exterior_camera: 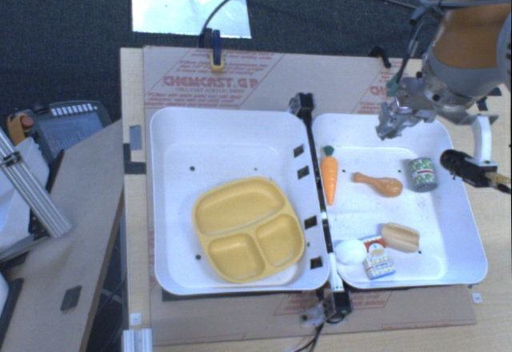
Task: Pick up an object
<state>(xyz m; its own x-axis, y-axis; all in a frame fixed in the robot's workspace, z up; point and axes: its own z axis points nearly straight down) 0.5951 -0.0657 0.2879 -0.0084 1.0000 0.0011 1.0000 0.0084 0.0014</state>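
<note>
Nearest the camera, at the front edge of the right bin point(468, 262), lie a white egg-like ball point(350, 251) and a small printed carton point(378, 257), touching or nearly so. Just beyond the carton sits a tan bread-roll piece point(401, 237).

Landmark: the black divider point(314, 182) where the two bins meet.
- Toy carrot point(329, 174): just right of the divider, lying lengthwise along it, green top at the far end.
- Drumstick-shaped orange toy point(381, 183): right of the carrot, apart from it.
- Small green-labelled can point(422, 174): further right again, near the bin's right side.
- Yellow three-compartment tray point(247, 227): left of the divider, in the left bin point(176, 150), toward its front.

Claw point(389, 128): hanging over the far edge of the right bin, right of the divider, well apart from all the objects. Nothing visible between its fingers; how far open it is, cannot tell at this resolution.

Both bins rest on a cardboard-covered surface point(264, 74).
</note>
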